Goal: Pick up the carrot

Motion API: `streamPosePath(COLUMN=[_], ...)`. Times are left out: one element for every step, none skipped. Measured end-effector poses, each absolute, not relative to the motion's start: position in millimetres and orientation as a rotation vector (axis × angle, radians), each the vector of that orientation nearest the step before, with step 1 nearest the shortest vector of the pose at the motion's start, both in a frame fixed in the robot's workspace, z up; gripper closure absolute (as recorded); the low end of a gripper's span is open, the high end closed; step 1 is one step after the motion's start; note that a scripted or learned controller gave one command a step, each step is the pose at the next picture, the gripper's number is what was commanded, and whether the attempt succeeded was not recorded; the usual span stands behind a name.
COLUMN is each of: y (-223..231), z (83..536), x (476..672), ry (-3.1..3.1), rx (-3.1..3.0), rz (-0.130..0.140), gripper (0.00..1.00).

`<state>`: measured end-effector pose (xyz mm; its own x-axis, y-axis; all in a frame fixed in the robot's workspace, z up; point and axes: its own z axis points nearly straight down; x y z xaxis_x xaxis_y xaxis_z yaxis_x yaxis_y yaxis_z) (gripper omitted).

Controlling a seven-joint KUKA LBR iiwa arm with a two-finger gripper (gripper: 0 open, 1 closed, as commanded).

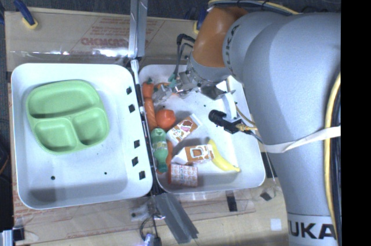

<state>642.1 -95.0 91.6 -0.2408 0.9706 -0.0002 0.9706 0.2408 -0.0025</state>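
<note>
Gripper (pixel 174 83) hovers low at the right bin's (pixel 250 172) far-left corner, grip state impossible to tell, carrot (pixel 149 105) lying just beside it, not yet lifted.

Two bins are set side by side on the bench (pixel 69 27); the left bin (pixel 35 181) lies at 9 o'clock, the right bin (pixel 252 166) at 3 o'clock; a divided tray (pixel 66 116) is placed in the left bin toward its 10 o'clock corner; in the right bin, the carrot (pixel 150 107) is laid along the wall at 9 o'clock, with a tomato (pixel 165 118) touching it at 3 o'clock; a banana (pixel 221 160) is found at 5 o'clock; the gripper (pixel 178 83) is positioned over the 11 o'clock corner, just beside the carrot
</note>
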Motion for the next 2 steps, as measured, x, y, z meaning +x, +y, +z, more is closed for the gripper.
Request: streamPosePath(y=[-93.7, -78.0], z=[102.5, 192.5], x=[643.0, 622.6], ry=[-2.479, -2.373], rx=[-1.928, -2.057], rz=[0.003, 0.002], gripper=[1.00, 1.00])
